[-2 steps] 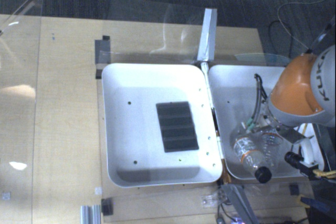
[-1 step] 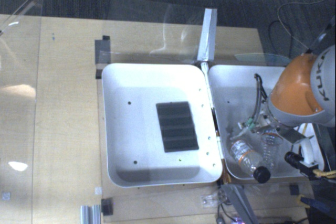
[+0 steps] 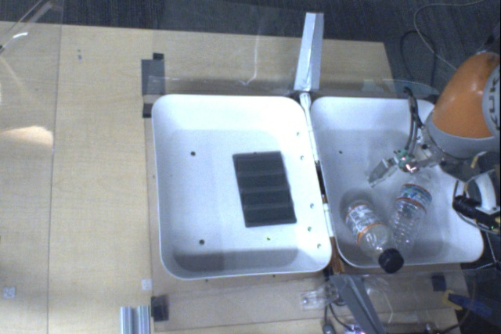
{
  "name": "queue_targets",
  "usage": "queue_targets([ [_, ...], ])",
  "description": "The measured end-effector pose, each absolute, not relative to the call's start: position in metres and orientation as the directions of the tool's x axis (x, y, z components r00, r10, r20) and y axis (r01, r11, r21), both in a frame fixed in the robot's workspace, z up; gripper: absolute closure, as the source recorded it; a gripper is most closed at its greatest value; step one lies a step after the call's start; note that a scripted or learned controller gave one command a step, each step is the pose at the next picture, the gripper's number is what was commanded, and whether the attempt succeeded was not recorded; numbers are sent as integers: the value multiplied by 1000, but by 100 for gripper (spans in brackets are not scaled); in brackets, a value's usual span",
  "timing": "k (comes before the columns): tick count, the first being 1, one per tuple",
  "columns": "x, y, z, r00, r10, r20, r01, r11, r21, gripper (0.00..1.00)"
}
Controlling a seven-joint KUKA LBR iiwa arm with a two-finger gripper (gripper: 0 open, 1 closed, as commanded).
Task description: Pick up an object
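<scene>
In the right bin (image 3: 344, 129), two clear plastic bottles lie side by side near the front. One bottle (image 3: 365, 224) has an orange label, and the other bottle (image 3: 409, 210) sits just to its right. A black round object (image 3: 391, 260) rests on the bin's front rim. My gripper (image 3: 395, 165) hangs low over the right bin, just above and behind the bottles, and nothing is visibly held in it. The orange band of the arm (image 3: 466, 102) rises behind it. A black ribbed rectangular pad (image 3: 264, 188) lies flat in the middle of the left bin (image 3: 180, 168).
A metal divider post (image 3: 309, 51) stands behind the seam between the two bins. Cables (image 3: 477, 207) run along the right bin's right edge. A clear panel leans at the bench's back left. Wooden bench surface (image 3: 78, 168) lies left of the bins.
</scene>
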State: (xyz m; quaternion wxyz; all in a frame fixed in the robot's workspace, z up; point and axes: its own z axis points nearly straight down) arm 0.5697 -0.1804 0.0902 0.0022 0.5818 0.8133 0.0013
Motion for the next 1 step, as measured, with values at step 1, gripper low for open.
queue_targets([
  [1,527,-198,90,-350,937,-7,937,350,10,0],
])
